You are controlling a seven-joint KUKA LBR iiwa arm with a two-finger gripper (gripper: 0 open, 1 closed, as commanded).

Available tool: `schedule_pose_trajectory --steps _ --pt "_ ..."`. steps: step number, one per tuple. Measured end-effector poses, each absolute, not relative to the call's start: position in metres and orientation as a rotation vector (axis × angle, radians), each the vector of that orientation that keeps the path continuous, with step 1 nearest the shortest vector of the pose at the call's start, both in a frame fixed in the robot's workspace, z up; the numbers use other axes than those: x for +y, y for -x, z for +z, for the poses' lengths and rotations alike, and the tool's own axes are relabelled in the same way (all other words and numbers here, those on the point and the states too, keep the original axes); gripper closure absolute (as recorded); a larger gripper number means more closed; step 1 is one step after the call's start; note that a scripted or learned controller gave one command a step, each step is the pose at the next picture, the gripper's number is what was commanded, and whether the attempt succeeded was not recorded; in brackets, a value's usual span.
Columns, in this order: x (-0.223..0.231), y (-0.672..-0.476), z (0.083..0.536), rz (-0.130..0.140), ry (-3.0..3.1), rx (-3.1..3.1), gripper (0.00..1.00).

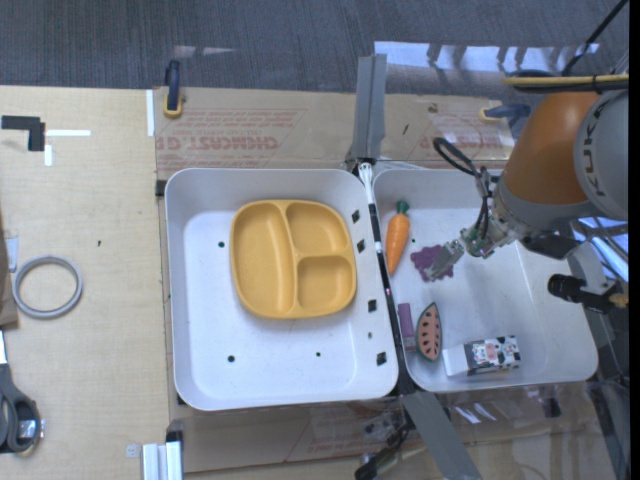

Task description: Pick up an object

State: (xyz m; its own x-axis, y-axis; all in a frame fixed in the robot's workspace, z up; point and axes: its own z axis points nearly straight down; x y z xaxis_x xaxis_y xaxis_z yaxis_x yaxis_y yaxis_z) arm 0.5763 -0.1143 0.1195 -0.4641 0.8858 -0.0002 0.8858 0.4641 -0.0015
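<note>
My gripper [458,252] hangs low in the right bin [540,298], reaching in from the right. Its tip sits right against a small purple grape bunch [430,261] on the bin floor. I cannot see whether the bunch is held or just touched. An orange carrot [397,240] lies just left of the grapes, along the bin's left wall. Nearer the front lie a watermelon slice [429,331] and a small white box [483,355].
A yellow divided plate [293,258] lies in the left bin [200,348]. A thin purple piece [405,320] rests by the divider between the bins. A roll of tape [45,286] lies on the bench at far left.
</note>
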Motion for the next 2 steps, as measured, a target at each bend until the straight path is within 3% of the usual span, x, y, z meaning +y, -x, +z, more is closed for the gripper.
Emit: schedule_pose_trajectory --steps 1,2 --pt "-0.137 -0.610 0.092 0.002 1.506 -2.760 0.00" --pt "-0.081 -0.571 0.192 0.000 1.328 -2.850 0.00"
